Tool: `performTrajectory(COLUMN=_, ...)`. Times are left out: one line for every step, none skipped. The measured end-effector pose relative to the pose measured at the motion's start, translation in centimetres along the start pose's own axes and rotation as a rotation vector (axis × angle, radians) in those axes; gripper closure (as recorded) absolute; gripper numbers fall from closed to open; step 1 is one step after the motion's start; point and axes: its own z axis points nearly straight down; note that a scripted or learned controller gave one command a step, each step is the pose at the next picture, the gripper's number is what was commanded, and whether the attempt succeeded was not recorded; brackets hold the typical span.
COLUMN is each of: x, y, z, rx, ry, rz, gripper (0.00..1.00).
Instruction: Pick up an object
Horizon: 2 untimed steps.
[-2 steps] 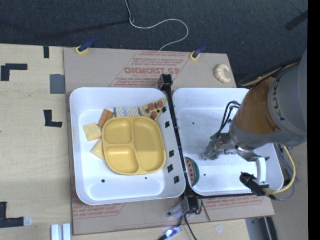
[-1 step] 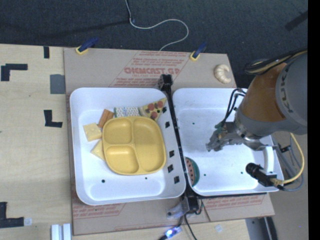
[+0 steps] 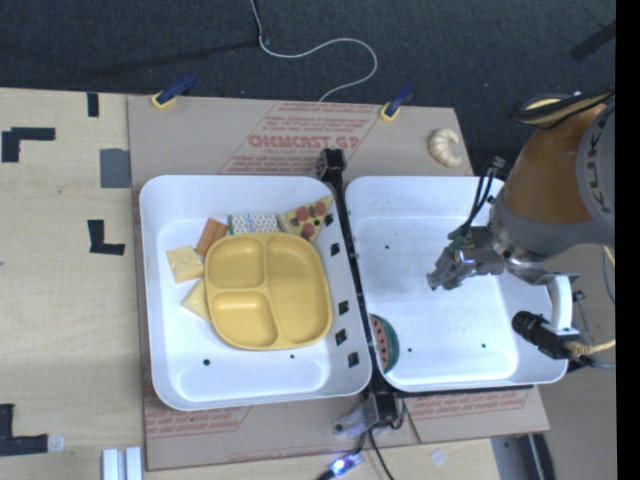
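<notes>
well, you have a smooth yellow plastic plate (image 3: 268, 291) with three rounded compartments lying flat in the left bin (image 3: 160, 268), covering most of its floor. flat pale and tan pieces (image 3: 196, 258) peek out from under its left edge, and patterned cards (image 3: 290, 218) lie just behind it. the right bin (image 3: 480, 363) is glossy white, with a round green-edged disc (image 3: 381, 340) at its left wall. your fingers (image 3: 447, 274) hang over the right bin, well apart from the plate; you cannot tell how far they are spread, and nothing shows between them.
</notes>
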Motion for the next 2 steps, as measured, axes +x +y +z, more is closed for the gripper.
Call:
performTrajectory(x=0.1, y=0.1, z=-3.3, rx=0.000, ry=0.000, rz=-0.001, gripper=1.00)
performTrajectory(x=4.3, y=1.4, z=-3.6, rx=0.004, ry=0.002, rz=-0.005, gripper=1.00)
